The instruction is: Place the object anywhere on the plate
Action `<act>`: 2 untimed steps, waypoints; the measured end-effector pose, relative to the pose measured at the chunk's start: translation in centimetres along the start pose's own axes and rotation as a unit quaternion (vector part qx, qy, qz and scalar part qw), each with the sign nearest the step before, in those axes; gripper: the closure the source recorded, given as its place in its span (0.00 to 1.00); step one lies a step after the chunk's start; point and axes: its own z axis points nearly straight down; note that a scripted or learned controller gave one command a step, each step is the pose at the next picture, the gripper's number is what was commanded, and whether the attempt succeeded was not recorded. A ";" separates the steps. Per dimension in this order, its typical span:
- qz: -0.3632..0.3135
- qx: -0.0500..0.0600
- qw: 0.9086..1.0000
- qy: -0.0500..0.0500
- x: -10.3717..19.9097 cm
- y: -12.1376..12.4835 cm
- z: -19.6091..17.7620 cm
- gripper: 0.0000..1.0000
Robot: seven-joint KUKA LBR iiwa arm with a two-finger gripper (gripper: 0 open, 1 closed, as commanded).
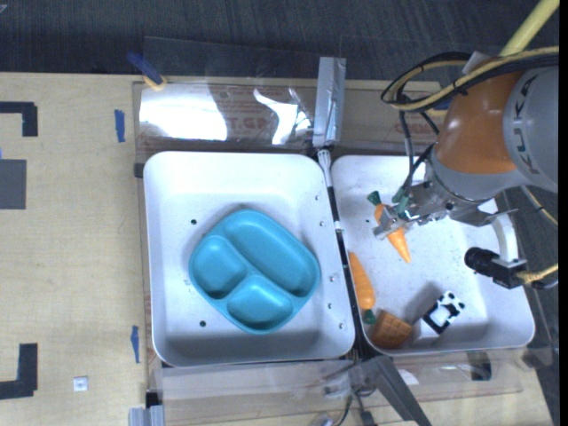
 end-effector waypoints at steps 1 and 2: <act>-0.044 0.001 0.999 0.001 7.6 -2.1 0.0 1.00; -0.033 -0.001 0.999 0.000 12.7 2.2 0.0 1.00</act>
